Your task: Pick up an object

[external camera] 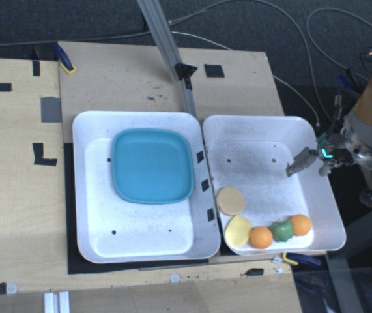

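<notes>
On my wooden tabletop (pixel 16 175), the right bin (pixel 264 135) holds two oranges (pixel 260 237), a green piece, a yellow piece and a tan disc in its near corner. The left bin (pixel 88 175) holds a blue plate (pixel 152 165). My hand (pixel 306 158) hovers above the fruit; its grip I cannot tell.

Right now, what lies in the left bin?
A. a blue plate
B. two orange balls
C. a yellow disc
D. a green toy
A: the blue plate lies flat in the left bin, while the small items, two orange balls among them, cluster at the near end of the right bin.
</notes>
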Controlling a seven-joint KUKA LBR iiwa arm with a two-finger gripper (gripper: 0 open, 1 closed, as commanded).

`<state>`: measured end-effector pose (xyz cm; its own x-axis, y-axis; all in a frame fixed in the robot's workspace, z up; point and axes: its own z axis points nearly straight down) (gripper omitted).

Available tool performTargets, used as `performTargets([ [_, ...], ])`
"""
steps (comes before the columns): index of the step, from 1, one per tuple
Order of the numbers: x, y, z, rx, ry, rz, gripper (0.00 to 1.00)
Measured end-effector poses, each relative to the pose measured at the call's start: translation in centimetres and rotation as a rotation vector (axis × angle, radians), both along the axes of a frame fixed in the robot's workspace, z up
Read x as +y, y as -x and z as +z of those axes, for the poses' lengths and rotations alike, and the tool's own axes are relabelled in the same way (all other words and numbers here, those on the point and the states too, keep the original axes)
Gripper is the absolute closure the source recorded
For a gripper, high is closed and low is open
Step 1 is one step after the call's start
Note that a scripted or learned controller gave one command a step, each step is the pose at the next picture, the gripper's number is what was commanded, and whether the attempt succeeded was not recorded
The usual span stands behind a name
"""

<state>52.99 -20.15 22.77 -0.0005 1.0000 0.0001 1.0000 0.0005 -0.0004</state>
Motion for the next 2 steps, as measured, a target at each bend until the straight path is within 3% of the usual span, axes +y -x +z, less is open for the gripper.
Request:
performTargets([
  [1, 0.0, 0.0, 0.0, 0.0, 0.0, 0.0, 0.0],
  [2, 0.2, -0.3, -6.2, 0.006, -0.001, 0.0, 0.0],
])
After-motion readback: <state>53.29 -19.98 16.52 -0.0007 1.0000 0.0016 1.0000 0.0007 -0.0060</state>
